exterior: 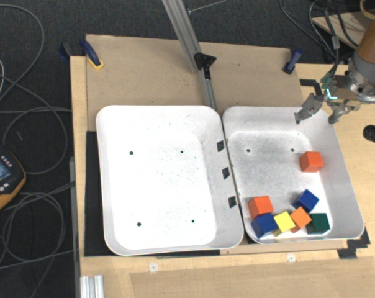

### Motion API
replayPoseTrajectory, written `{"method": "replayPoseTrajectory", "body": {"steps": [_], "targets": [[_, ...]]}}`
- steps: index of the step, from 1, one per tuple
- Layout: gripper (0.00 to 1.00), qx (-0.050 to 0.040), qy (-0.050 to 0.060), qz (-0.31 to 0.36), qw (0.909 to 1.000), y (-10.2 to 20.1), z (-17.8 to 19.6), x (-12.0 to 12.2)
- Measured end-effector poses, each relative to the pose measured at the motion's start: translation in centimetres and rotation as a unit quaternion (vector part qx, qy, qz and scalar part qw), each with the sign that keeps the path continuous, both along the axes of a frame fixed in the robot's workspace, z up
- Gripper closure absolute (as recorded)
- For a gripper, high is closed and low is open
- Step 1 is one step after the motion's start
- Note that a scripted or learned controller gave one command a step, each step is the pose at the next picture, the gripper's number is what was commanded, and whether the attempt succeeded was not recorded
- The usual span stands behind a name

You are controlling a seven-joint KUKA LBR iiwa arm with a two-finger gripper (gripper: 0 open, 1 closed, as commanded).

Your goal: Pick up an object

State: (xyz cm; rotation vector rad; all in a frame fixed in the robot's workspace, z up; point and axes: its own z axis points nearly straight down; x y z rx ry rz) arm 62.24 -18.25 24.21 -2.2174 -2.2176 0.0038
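Nearest, blocks [287,215] huddle in the right bin's [346,185] front corner, a lone orange block [311,161] sits farther back, easiest to grasp, and the gripper [320,112] hovers over the far rim, fingers spread, empty.

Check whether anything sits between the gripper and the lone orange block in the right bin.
Nothing visible does. The gripper hangs open above the right bin's far edge, and only bare bin floor lies between it and the lone orange block. The other blocks cluster at the near edge.
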Motion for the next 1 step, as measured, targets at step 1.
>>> {"method": "replayPoseTrajectory", "body": {"steps": [1], "targets": [[0.00,-0.0008,-0.002,0.001,1.0000,0.03,0.30,0.09]]}}
